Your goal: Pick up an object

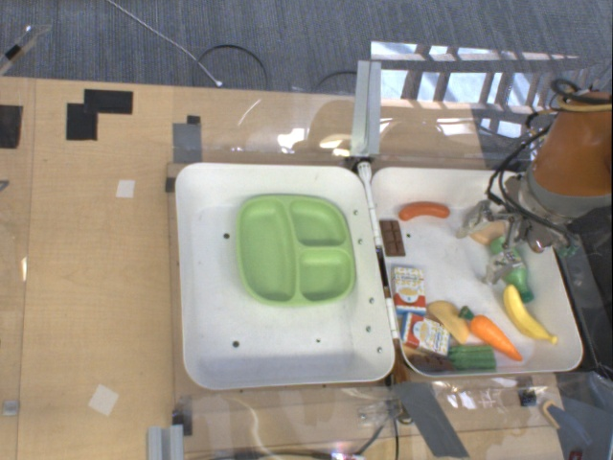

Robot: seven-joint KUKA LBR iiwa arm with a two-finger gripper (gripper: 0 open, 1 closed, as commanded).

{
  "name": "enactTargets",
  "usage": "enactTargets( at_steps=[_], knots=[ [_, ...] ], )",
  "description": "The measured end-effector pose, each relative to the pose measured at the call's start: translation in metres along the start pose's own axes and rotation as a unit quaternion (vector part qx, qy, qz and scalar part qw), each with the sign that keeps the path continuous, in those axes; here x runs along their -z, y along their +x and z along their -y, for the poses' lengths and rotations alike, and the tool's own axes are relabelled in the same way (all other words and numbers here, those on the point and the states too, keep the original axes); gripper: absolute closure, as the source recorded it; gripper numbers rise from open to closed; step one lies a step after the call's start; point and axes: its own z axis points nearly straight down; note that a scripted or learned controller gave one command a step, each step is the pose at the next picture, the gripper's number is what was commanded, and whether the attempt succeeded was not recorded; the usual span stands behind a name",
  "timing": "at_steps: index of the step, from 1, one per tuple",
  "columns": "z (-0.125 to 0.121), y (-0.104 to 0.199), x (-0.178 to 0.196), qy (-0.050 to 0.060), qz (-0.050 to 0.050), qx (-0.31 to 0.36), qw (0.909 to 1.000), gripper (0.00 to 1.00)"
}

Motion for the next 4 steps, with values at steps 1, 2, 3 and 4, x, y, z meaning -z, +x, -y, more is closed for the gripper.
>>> enactTargets(
  at_steps=[1,2,3,4],
  knots=[
    [0.0012,-0.0022,-0.0002,0.000,0.000,-0.002,1.0000,0.00],
    [0.0001,-0.0004,0.0001,0.000,0.000,0.018,0.9998,0.00],
    [-0.0002,-0.0001,0.0002,0.000,0.000,0.038,0.9993,0.00],
    [-0.0005,0.0034,0.0001,0.000,0.000,0.020,0.9998,0.00]
  ],
)
